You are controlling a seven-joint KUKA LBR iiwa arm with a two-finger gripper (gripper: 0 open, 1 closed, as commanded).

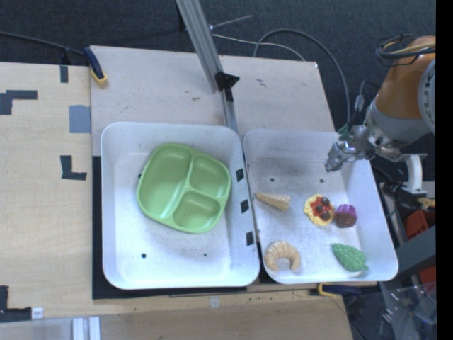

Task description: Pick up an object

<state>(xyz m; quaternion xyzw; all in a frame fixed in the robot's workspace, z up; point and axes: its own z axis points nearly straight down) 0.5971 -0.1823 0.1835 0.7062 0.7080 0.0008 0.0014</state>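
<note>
Fruit tart [320, 210] in rt bin, just below hand [334, 160].

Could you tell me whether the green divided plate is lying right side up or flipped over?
Right side up: the green plate in the left bin shows its three compartments facing up.

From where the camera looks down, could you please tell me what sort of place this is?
Most likely a robot lab's grasping test bench. A grey arm with its pincer reaches over two white bins: one holds a green divided plate, the other toy food such as a croissant. Loose cables lie on dark carpet.
</note>
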